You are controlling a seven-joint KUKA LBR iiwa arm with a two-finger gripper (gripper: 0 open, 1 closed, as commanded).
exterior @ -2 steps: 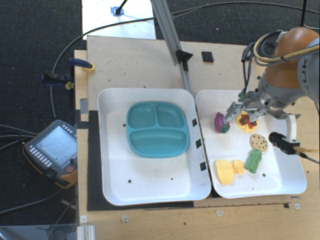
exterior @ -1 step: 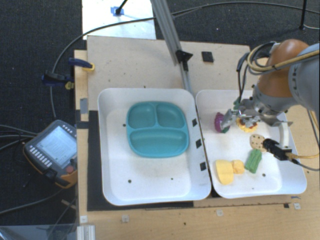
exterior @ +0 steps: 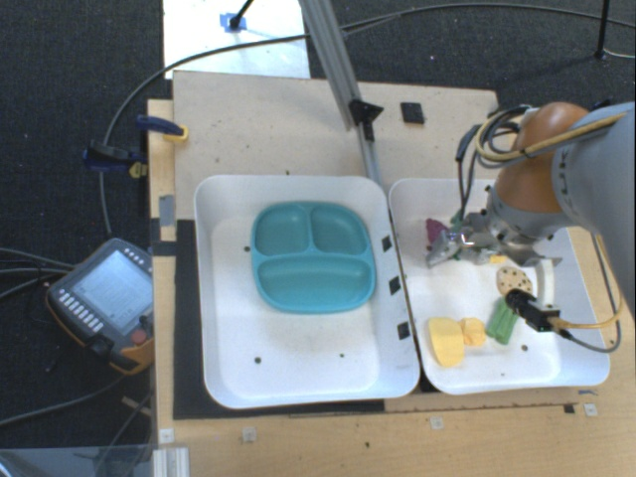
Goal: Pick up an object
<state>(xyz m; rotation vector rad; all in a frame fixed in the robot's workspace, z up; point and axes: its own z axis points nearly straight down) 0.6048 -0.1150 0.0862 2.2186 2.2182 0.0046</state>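
Bench (exterior: 258,127): bore two white bins side by side; a grey pole crossed its far edge.
Arm (exterior: 596,167): reached in from the right over the right bin's far-right corner, wrist bent down toward that bin's left half; probably posed for a descent on the things there.
Left bin (exterior: 298,366): held a teal divided plate (exterior: 313,256) in its far half, long axis along the bin's width; likely only clutter for this task.
Right bin (exterior: 527,371): held the small things, gathered toward the near edge and the left wall.
Gripper (exterior: 444,249): hung low near the left wall, tips pointing left; whether the fingers stood open or closed could not be told; nothing seen between them.
Yellow block (exterior: 449,342): lay near the near-left corner, long axis roughly toward the near edge; free, well apart from the tips.
Green piece (exterior: 500,322): just right of the yellow one, tilted, long axis running near-left to far-right.
Magenta piece (exterior: 436,230): by the left wall, just beside the tips; judged the likely target; shape and axis too small to tell.
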